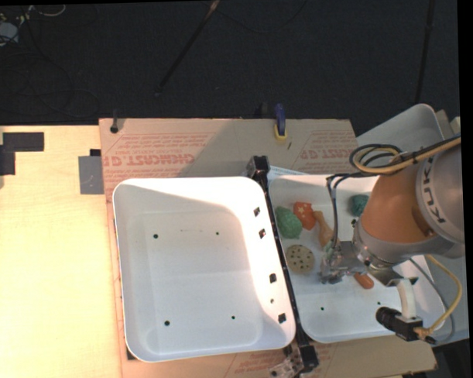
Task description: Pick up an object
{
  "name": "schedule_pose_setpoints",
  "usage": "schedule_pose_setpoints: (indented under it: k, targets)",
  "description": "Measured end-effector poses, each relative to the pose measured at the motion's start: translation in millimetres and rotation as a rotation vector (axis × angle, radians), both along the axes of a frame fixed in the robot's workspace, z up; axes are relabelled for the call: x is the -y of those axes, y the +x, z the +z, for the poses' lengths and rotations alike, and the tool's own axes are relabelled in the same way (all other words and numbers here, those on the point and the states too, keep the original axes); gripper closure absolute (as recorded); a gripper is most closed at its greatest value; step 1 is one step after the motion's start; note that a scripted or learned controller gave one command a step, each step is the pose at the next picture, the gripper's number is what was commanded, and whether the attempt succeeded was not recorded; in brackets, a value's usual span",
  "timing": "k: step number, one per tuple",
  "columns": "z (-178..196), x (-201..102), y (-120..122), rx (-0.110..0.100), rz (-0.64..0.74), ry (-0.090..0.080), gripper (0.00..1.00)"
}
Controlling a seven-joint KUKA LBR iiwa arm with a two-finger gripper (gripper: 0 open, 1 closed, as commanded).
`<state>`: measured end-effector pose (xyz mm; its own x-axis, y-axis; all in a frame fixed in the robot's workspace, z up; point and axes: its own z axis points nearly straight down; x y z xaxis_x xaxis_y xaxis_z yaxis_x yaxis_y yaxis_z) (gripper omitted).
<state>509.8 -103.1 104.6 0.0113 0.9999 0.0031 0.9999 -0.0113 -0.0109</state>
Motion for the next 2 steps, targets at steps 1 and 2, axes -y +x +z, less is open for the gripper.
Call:
schedule_pose_setpoints:
  k: [1, 2]
  targets:
    - [8.2, 0.8, -0.6, -0.004, -0.005, 0.001, 1.0]
    - [16.3, 1.4, -1.3, -0.008, -0.01, 0.002, 1.0]
